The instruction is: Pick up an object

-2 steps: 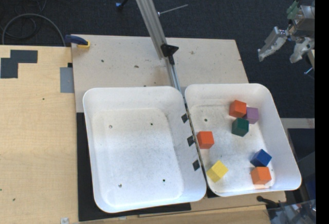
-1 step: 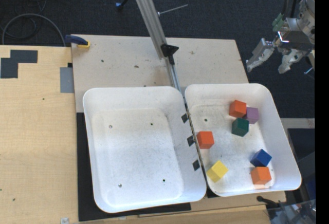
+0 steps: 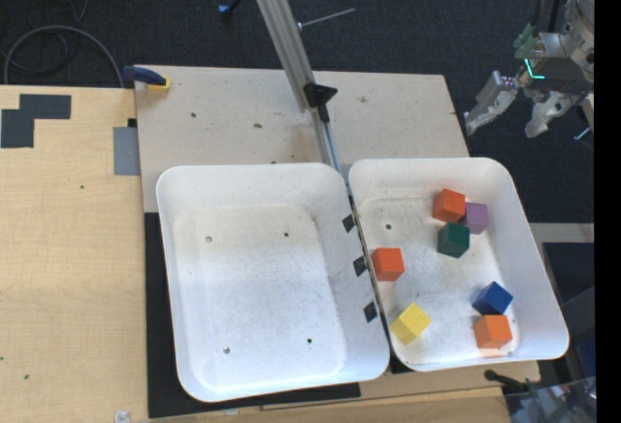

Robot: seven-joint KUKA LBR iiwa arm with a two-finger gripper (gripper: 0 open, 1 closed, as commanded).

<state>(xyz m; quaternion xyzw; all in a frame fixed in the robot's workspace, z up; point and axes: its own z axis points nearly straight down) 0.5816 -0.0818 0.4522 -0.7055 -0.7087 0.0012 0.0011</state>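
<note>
The hand (image 3: 512,114) hangs up at the far right, well above and beyond the right bin (image 3: 529,217), over the dark floor beside the tabletop (image 3: 223,111). Its two fingers (image 3: 485,109) are spread wide apart, and nothing sits between them.

Down in the right bin lie seven blocks. Toward the far side, an orange cube (image 3: 448,205) sits touching a purple cube (image 3: 475,215), with a dark green cube (image 3: 453,240) just in front of them. Another orange cube (image 3: 388,263) rests near the bin's left wall. Nearer the front, a yellow cube (image 3: 411,322) lies by the left corner, while a blue cube (image 3: 493,298) sits just behind a third orange cube (image 3: 492,330) at the right.

The left bin (image 3: 184,188) lies alongside, and a silver rail (image 3: 283,28) slants up from between the two bins.
</note>
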